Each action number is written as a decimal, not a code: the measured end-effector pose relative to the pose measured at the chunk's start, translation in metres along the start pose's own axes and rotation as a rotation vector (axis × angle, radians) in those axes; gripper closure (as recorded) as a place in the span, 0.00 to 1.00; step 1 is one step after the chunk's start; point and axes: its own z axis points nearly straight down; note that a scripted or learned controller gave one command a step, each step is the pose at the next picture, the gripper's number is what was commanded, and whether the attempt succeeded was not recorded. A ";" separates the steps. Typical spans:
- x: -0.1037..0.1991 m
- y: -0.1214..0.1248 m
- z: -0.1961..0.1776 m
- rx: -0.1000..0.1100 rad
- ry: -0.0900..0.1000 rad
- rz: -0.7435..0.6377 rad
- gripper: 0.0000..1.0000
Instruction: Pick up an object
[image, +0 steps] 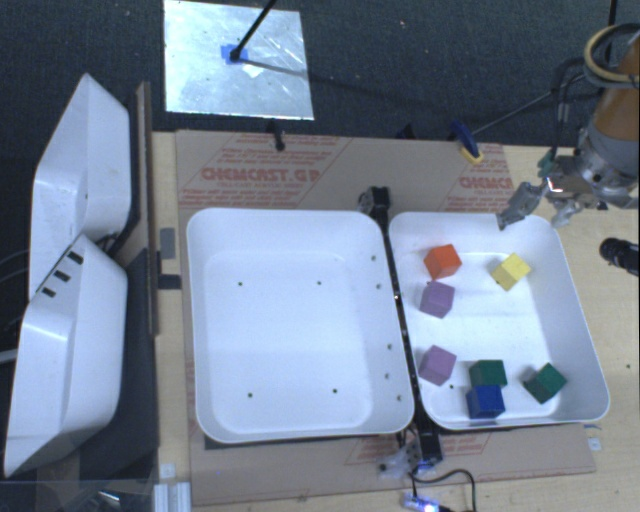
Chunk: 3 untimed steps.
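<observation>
The right bin (583, 340) holds several small cubes. An orange cube (442, 262) and a yellow cube (511, 271) lie toward its far side, with a purple cube (437, 299) just below the orange one. Near the front are a second purple cube (437, 365), a green cube (488, 373) touching a blue cube (485, 401), and another green cube (545, 383). My gripper (540, 210) hangs over the bin's far right corner, up and right of the yellow cube. Its fingers are spread open with nothing between them.
The left bin (290, 320) sits beside the right one, with a black divider strip (400, 320) between them. Two white housings (70, 290) stand at the far left. A foil sheet (238, 60) lies beyond the bins, and a blue clamp (465, 140) with cables sits near the far right.
</observation>
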 end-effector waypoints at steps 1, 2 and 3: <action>0.059 0.004 0.088 0.007 0.002 -0.004 0.00; 0.056 0.005 0.073 -0.001 0.000 -0.001 1.00; 0.056 0.005 0.074 -0.001 0.000 -0.001 0.00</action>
